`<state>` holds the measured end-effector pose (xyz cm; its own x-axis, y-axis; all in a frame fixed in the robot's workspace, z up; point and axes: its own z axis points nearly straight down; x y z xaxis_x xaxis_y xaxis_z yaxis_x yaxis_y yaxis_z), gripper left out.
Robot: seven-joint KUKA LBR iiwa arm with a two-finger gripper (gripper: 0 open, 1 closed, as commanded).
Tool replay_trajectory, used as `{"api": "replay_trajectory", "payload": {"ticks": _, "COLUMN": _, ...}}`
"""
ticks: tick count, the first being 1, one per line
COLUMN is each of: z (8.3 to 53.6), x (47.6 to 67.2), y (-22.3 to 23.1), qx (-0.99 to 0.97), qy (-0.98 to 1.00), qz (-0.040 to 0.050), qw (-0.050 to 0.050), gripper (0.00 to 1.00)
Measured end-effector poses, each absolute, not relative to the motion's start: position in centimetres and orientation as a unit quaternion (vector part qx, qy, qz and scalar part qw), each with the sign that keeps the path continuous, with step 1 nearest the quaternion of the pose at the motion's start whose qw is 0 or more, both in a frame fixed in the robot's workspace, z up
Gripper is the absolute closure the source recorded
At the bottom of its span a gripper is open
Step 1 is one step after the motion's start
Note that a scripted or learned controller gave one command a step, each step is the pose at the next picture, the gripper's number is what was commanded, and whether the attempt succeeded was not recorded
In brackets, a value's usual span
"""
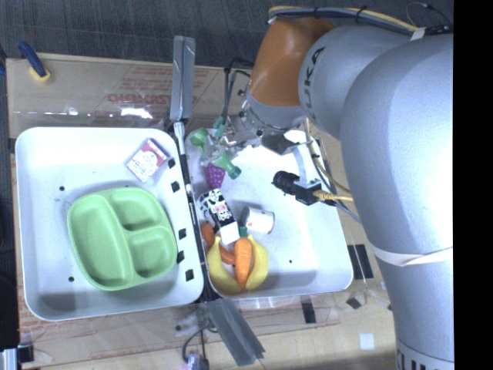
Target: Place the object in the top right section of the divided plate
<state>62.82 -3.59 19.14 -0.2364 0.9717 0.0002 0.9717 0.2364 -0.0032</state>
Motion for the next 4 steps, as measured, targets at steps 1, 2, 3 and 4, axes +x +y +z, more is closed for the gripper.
{"api": "replay_trajectory", "payload": {"ticks": 1, "z": 21.1, "x": 57.2, "y": 2.9, "qx": -0.626, "qy": -0.780, "qz": 0.0017, "qw": 0.002, "gripper": 1.00}}
{"api": "replay_trajectory", "payload": {"ticks": 2, "z": 19.0, "x": 52.7, "y": 6.8, "qx": -0.594, "qy": -0.804, "qz": 0.0024, "qw": 0.002, "gripper": 1.00}}
{"api": "replay_trajectory", "payload": {"ticks": 3, "z": 19.0, "x": 49.8, "y": 2.5, "qx": -0.577, "qy": -0.817, "qz": 0.0018, "qw": 0.002, "gripper": 1.00}}
{"api": "replay_trajectory", "payload": {"ticks": 4, "z": 19.0, "x": 49.8, "y": 2.5, "qx": -0.577, "qy": -0.817, "qz": 0.0017, "qw": 0.002, "gripper": 0.00}}
